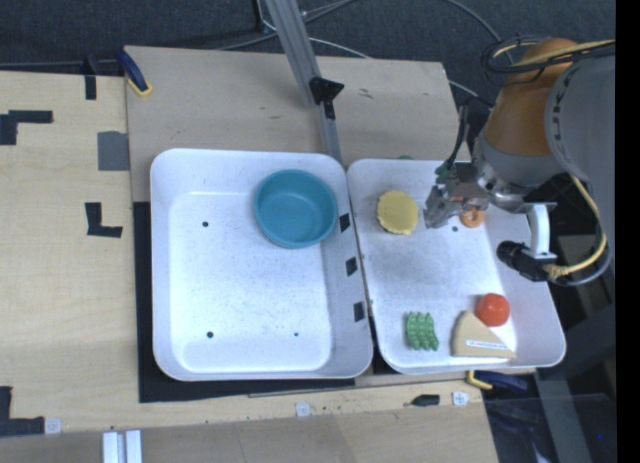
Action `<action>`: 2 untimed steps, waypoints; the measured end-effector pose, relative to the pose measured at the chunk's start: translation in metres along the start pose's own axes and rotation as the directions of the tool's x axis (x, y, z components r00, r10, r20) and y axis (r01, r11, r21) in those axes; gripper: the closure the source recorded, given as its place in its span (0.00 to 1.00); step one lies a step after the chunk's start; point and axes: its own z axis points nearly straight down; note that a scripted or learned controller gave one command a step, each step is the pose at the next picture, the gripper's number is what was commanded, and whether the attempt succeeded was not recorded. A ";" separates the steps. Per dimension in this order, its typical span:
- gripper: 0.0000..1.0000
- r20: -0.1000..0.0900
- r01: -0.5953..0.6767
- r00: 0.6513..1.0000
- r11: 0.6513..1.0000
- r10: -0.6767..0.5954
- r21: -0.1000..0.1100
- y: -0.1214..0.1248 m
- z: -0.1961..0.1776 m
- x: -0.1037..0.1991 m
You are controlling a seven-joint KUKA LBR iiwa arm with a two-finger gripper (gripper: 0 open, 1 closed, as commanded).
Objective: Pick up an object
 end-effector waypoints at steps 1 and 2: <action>1.00 0.000 0.000 1.000 1.000 0.000 0.000 -0.006 -0.060 0.000; 1.00 0.000 0.000 1.000 1.000 0.000 0.001 -0.005 -0.107 0.000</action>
